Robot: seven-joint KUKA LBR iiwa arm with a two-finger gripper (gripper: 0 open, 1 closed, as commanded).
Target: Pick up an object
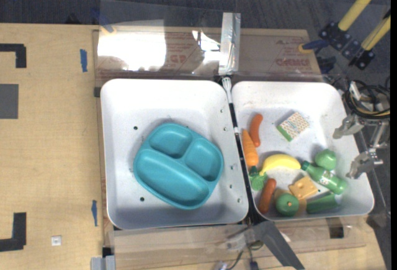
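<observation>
toy carrot (249,149) lies lengthwise along right bin's (322,92) left wall, leafy end nearest | gripper (360,144) at bin's right rim | finger state unclear

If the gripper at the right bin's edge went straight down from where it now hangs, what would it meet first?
Most likely the right bin's right rim or wall beneath the gripper, with the green toy bottle lying just inward. Depth is hard to judge from this slanted view, so that is a guess.

Metallic grey end effector (361,144), bare silver brackets, looped black cables above
</observation>
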